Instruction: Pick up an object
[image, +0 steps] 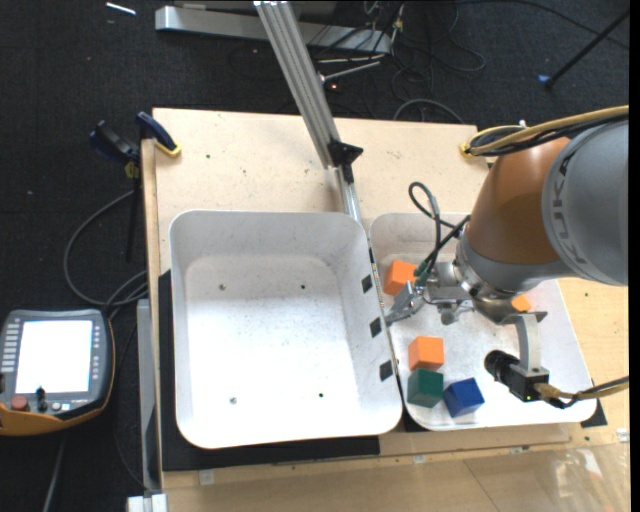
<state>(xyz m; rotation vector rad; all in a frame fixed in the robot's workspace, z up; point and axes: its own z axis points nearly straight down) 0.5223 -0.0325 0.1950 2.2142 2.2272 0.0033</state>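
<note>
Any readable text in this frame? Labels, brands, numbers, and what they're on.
"KUKA": part of dark lettering running vertically on the grey arm, at its right edge; cut off and blurred, so uncertain.
Pendant screen outside the bench: blank white, button markings too small to read.
Blocks and bins: none.

Even, bright overhead light falls across the frame. The white bins (265, 320) glare slightly, shadows stay soft, the dark floor at upper left loses detail, and focus is moderately sharp.
</note>
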